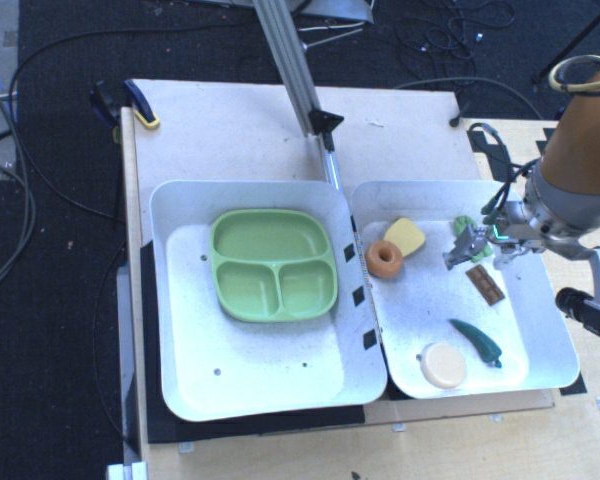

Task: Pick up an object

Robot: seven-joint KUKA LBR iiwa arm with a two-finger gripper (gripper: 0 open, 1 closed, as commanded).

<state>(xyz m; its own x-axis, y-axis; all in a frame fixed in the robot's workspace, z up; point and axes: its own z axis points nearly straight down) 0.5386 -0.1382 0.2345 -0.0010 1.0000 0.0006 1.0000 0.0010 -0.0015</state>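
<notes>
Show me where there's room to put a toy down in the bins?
Left bin: bare floor below and left of the green plate. Right bin: a patch between donut, brown bar and round disc. Crowded near the gripper.

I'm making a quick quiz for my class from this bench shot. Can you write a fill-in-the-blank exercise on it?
1. The green divided plate lies in the ____ bin.
2. The plate has ____ compartments.
3. The doughnut touches a ____ block.
4. The end effector hovers over the ____ bin.

Missing words: left; three; yellow; right
</notes>
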